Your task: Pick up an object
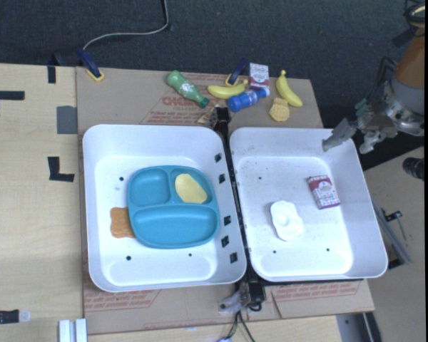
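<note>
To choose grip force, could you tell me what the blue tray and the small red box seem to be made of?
The blue tray looks like moulded plastic: uniform colour, smooth rounded compartments, soft sheen. The small red box looks like printed cardboard, flat-faced with sharp edges, though that is less certain.

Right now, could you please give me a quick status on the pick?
Pincer at right bin's far right corner, holding nothing. Red packet and white piece lie loose in that bin. Nothing blocking them.
</note>
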